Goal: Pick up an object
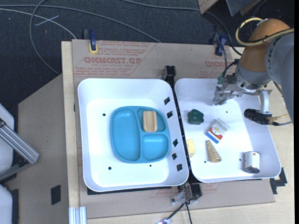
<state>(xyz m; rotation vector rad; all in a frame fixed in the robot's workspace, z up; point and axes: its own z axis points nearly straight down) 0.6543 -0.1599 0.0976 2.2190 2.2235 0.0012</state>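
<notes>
In the right white bin (261, 169) lie several small things, well apart: a dark green lump (195, 116) near the left wall, a red, white and blue packet (217, 130) mid-bin, a tan ridged cone (213, 151) below it, a yellow block (190, 147) at the left rim, a silver cylinder (251, 161) by the lower right corner. The jaws (220, 97) hang over the bin's bare upper part (spread or pressed together, I cannot tell). The left bin (93, 139) holds a blue divided tray (126, 139) with a tan block (149, 121). Brown board covers the tabletop (70, 69).
</notes>
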